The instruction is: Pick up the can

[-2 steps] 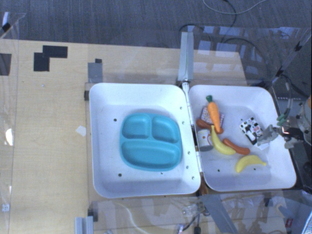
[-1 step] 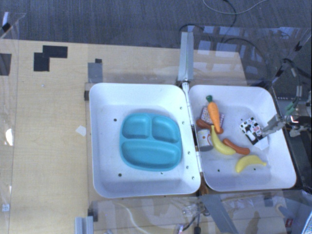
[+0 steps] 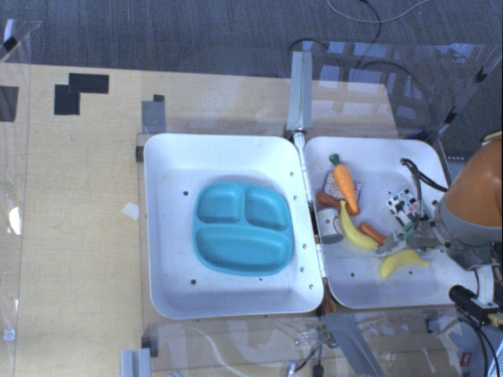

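Seemingly we are only approaching, since the can (image 3: 330, 228) lies at the right bin's (image 3: 416, 295) left wall, calling for a leftward reach, jaws' state undeterminable.

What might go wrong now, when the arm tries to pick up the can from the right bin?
1. The can lies against the bin's left wall, touching a banana and close under the carrot; the hand may find little room, or take a neighbour instead.
2. The hand is near the second banana, far from the can; reaching across could push the toys.
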Available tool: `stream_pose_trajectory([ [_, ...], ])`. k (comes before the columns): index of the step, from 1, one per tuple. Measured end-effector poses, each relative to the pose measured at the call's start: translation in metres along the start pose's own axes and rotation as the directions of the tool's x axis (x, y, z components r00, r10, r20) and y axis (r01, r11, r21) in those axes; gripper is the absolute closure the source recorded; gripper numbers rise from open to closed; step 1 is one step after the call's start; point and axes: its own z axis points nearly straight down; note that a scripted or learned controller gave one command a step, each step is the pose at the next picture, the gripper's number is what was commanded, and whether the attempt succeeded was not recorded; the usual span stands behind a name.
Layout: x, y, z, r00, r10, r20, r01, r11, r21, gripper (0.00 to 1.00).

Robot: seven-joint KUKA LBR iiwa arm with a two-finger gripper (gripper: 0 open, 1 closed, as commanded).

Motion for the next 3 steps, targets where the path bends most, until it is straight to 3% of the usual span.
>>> stream_pose_trajectory([
  [1,-0.020,0.078,0.002,0.993,0.119,0.001,-0.119,0.993,0.001,0.00],
  [2,-0.019,0.150,0.004,0.982,0.187,0.007,-0.187,0.982,0.036,0.00],
  [3,-0.024,0.163,0.007,0.949,0.316,0.003,-0.315,0.944,0.094,0.00],
])
